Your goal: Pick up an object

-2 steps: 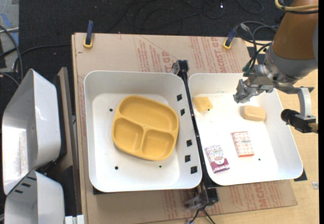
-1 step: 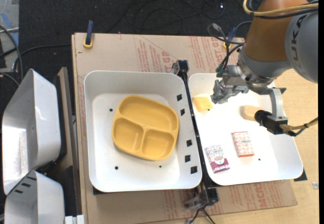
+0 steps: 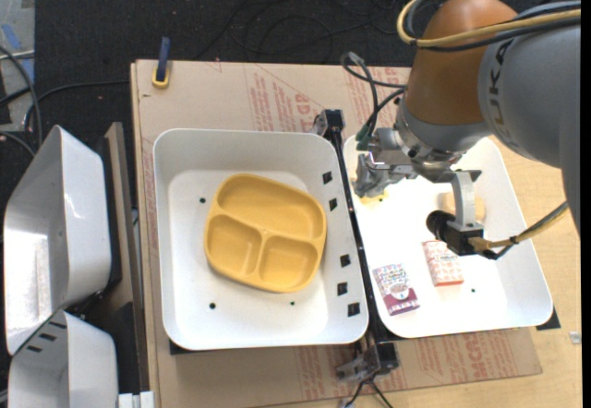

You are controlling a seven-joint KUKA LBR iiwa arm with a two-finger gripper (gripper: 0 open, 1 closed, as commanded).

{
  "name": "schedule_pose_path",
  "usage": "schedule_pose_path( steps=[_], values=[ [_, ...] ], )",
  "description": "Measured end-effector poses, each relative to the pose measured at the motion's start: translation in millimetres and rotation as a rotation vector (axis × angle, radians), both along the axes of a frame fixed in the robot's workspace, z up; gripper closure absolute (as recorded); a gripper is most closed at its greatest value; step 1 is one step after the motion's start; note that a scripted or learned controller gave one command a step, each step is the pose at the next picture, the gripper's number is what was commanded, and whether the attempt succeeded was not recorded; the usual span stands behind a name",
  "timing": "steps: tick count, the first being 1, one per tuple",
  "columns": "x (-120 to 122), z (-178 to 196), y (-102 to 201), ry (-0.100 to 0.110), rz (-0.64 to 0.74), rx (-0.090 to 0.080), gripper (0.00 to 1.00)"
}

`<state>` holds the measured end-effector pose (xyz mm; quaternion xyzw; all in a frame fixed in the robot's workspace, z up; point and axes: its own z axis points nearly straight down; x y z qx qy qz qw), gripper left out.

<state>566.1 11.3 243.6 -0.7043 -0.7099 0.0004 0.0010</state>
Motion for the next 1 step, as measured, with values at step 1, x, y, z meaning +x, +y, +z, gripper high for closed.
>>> schedule_pose_path(
  steps=[1],
  values=[
    [8.9, 2.8, 49.1, -0.003, 0.001, 0.0, 1.0]
  ],
)
